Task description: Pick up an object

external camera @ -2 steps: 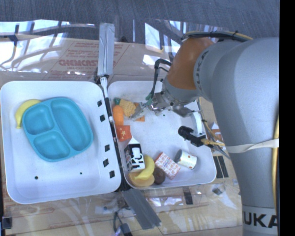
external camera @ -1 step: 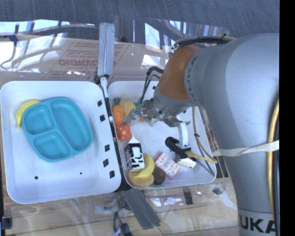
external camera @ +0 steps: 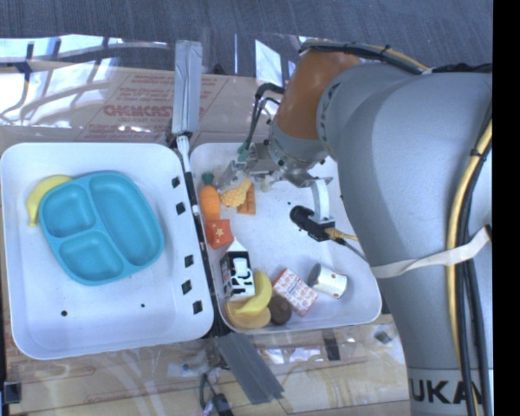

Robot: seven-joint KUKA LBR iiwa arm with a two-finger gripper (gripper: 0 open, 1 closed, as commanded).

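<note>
camera view: gripper [external camera: 243, 170] over waffle [external camera: 237, 196]

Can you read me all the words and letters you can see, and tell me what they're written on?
"UKA": white letters on the arm's base, cut off at the edges.
Red print on the cardboard behind the bins: too blurred to read.
Black marks on the small white carton: too small to read.
Yellow star sign on the red block: no words.
Patterned box: no readable text.
</note>
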